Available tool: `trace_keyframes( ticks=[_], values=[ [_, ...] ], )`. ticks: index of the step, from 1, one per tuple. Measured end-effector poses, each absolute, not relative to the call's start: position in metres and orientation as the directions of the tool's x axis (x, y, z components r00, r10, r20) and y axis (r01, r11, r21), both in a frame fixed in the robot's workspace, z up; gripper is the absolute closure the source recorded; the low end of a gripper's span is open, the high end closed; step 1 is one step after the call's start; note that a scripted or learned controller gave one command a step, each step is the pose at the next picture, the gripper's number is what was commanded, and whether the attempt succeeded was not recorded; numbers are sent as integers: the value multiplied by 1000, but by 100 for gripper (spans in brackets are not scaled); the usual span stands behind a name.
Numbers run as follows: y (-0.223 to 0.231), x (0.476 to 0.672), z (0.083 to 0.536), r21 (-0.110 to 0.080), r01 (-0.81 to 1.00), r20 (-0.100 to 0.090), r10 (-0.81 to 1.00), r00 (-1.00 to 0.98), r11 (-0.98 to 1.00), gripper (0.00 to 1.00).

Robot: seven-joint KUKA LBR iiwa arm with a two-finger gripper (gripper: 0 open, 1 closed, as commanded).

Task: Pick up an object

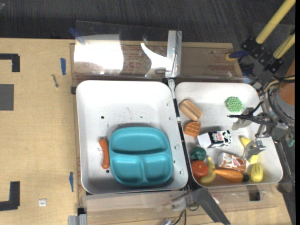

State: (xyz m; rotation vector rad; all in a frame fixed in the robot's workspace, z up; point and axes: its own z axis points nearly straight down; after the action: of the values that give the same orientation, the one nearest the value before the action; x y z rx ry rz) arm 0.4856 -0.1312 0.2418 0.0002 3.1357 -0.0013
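Hovering at the right edge of the frame, the gripper (pixel 257 134) hangs over the right bin (pixel 211 92), and whether its pincer is apart or together cannot be told. Below it, at lower right, lie toy foods: a carrot (pixel 229 175), a tomato (pixel 199 168), a milk carton (pixel 214 138), a green ball (pixel 234 104). The left bin (pixel 93 97) bears a teal divided tray (pixel 139 155) beside a sausage (pixel 105 152).

Arm (pixel 286 102): grey body, orange band above the wrist, partly cut by frame edge. Pincer (pixel 253 142): dull grey metal, thin angular parts, dark brackets and black cabling around its base. Markings too small to read.
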Motion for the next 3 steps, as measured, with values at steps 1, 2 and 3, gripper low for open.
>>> trace_keyframes(
  ticks=[1,2,3],
  values=[
    [-135,485,98,-2,27,-14,27,-1000,1000,0],
    [-103,485,90,-3,64,-17,64,-998,998,0],
    [-123,573,105,0,66,-9,66,-998,998,0]
  ],
)
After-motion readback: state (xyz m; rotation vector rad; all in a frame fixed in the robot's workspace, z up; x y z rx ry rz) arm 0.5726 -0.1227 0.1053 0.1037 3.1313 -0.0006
